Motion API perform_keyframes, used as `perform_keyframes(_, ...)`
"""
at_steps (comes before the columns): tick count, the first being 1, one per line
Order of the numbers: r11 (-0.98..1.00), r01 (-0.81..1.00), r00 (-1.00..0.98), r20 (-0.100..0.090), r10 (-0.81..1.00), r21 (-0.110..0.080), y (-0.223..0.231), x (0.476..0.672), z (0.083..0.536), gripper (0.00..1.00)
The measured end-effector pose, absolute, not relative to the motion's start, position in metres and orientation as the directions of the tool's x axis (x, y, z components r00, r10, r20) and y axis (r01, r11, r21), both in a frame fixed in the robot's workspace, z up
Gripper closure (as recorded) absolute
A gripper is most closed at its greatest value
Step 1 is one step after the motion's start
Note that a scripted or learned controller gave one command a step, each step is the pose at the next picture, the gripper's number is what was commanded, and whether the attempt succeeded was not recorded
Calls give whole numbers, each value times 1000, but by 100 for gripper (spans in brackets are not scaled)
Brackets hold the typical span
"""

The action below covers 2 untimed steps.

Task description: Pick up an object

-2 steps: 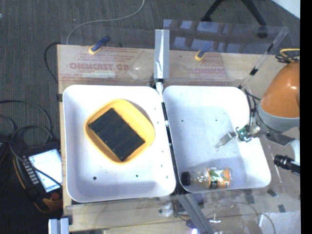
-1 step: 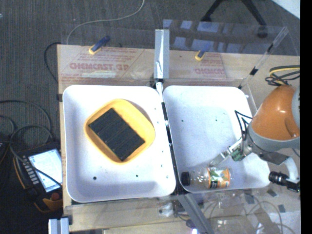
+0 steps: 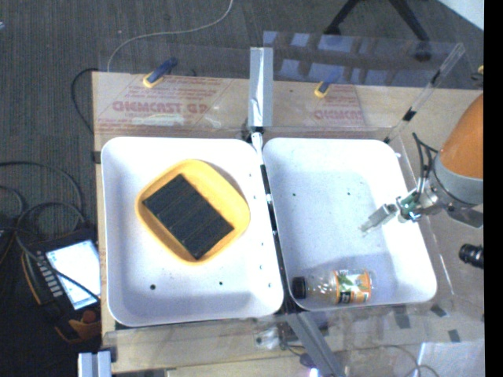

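Here, the claw (image 3: 379, 218) hung over the right bin (image 3: 330, 171) near its right wall, nothing visibly held; how far open it stood could not be told. Bare white floor lay to its left. Bottle (image 3: 334, 287): on its side against the bin's near wall. Arm (image 3: 464, 159): entering from the right. Left bin (image 3: 126, 210): yellow dish (image 3: 224, 185) bearing a dark slab (image 3: 189, 216). Counter (image 3: 181, 104): brown.

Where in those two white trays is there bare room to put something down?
Most of the right bin is bare, between the divider and the hand, above the bottle. The left bin is crowded by the yellow dish; only its edges are free.
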State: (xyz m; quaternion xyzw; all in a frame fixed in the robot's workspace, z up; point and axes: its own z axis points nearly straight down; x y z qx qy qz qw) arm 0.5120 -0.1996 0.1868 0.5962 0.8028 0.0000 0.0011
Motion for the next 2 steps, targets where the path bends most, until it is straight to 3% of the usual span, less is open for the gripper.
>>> perform_keyframes(1,309,951,-309,-7,951,10,-170,488,93,0)
perform_keyframes(2,318,948,-317,-15,948,16,-136,490,92,0)
